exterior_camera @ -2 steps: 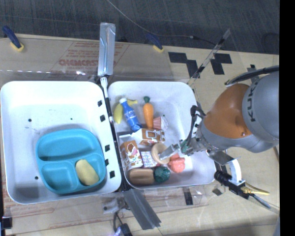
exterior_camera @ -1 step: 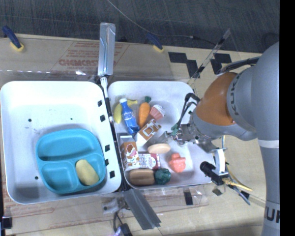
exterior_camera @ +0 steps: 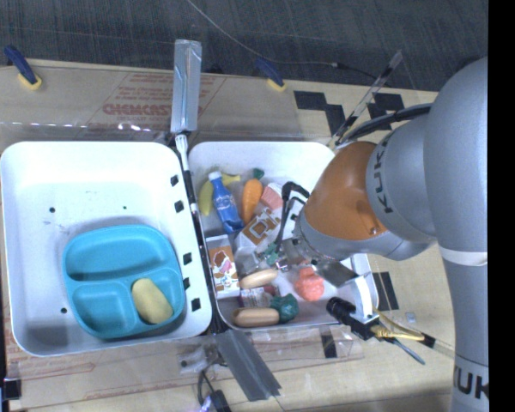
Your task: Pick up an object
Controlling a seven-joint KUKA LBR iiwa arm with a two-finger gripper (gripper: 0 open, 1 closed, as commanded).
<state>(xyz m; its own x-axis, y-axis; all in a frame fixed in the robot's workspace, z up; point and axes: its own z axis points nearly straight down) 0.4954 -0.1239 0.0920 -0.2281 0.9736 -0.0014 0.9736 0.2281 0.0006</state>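
Reaching into the right bin (exterior_camera: pixel 208 230), the gripper (exterior_camera: pixel 279 251) is positioned low over the clutter beside a hot dog (exterior_camera: pixel 257 278). Its opening cannot be determined. A descent and closure on one item is judged next.

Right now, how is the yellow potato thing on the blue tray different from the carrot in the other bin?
The yellow potato is plump, rounded and pale yellow; the carrot is slimmer, longer and orange. The potato lies alone in a compartment of the blue tray in the left bin; the carrot lies crowded among other toys, beside the blue bottle, in the right bin. Both look like toy food, lying flat.
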